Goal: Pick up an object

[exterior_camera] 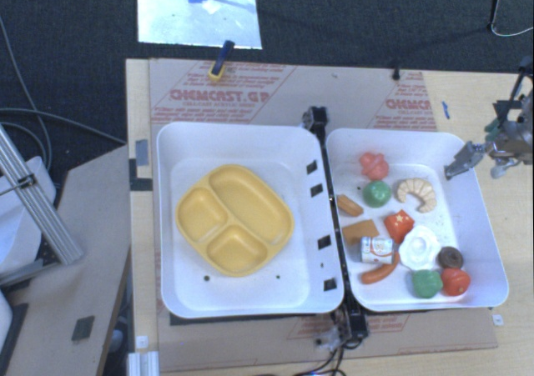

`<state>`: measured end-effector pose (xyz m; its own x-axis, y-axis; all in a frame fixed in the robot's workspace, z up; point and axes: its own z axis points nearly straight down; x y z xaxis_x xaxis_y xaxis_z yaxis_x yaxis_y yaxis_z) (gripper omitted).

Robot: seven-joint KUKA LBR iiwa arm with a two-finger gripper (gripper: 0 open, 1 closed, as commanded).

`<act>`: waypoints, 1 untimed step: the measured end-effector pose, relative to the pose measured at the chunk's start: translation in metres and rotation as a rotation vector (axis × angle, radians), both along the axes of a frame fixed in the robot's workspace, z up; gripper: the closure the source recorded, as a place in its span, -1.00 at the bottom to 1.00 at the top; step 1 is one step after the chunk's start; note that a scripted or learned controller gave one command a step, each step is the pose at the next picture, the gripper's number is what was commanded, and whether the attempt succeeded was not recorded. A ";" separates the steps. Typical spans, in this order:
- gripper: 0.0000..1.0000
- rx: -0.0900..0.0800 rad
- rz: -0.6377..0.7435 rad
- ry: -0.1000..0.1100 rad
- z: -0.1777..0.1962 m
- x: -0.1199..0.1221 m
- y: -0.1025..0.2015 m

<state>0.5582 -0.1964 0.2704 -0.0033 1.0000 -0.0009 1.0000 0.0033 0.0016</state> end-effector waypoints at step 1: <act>-1.00 0.008 0.008 0.014 -0.135 -0.035 0.094</act>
<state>0.5231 -0.1020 0.1356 -0.0108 0.9999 0.0077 0.9999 0.0109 -0.0126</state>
